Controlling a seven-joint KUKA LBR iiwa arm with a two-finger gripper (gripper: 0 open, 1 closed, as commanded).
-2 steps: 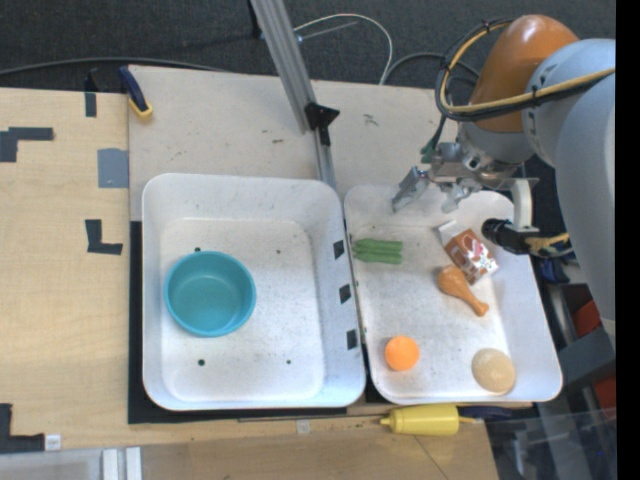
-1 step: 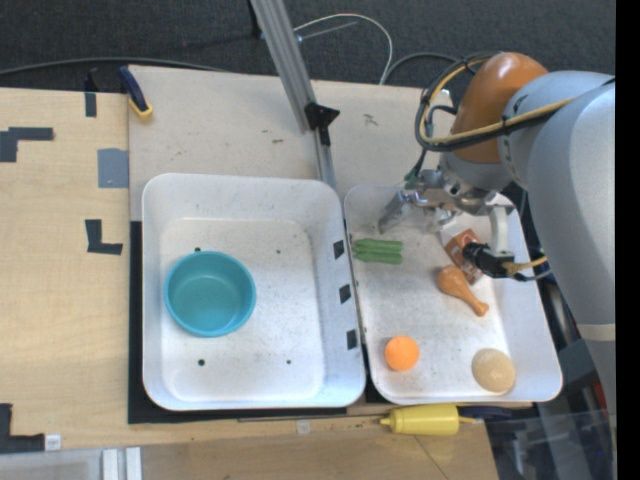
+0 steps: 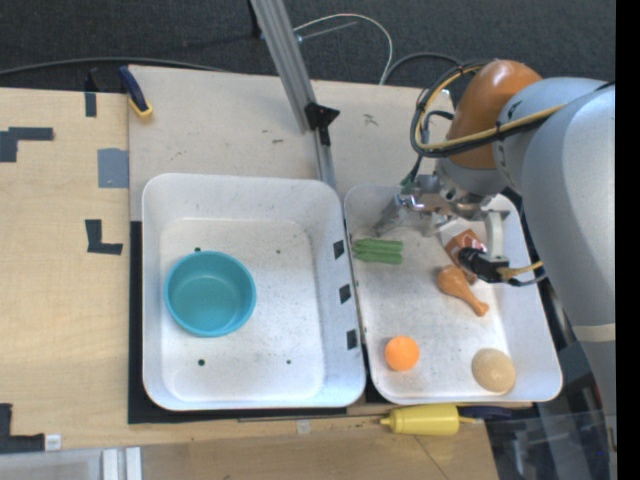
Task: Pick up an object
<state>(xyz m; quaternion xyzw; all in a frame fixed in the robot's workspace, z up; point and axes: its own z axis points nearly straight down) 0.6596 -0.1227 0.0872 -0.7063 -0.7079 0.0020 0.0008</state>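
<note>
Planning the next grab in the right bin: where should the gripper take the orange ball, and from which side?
Take the orange ball across its middle, coming straight down from above. It is round, so any finger direction probably works, and it sits apart from the beige ball and the drumstick-shaped toy, leaving room for the fingers.

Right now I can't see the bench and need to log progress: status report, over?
Gripper low over right bin, at the green object; grip unconfirmed. Chicken drumstick, orange ball, beige ball lie nearby. Blue bowl in left bin.
</note>
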